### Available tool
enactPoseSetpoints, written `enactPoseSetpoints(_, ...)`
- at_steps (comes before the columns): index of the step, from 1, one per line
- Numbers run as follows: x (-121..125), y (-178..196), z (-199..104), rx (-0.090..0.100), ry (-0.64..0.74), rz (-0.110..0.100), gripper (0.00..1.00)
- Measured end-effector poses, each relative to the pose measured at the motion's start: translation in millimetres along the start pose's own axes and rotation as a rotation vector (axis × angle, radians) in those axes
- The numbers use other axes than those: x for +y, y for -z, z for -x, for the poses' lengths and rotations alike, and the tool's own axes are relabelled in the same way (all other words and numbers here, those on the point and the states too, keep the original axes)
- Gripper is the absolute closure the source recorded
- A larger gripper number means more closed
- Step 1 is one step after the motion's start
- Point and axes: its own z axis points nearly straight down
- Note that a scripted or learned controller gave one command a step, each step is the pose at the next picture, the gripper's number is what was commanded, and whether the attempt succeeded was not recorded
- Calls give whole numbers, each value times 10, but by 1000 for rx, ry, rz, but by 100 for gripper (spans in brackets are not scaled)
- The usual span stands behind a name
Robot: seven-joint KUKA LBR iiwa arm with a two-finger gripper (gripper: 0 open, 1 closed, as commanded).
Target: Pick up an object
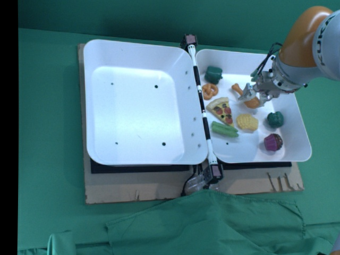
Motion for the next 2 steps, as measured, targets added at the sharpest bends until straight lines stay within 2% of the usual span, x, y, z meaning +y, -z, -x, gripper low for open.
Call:
enactPoseSetpoints(1,124,586,41,4,-13,-15,100)
enactPoseSetpoints(2,152,1234,0,5,-5,-14,100)
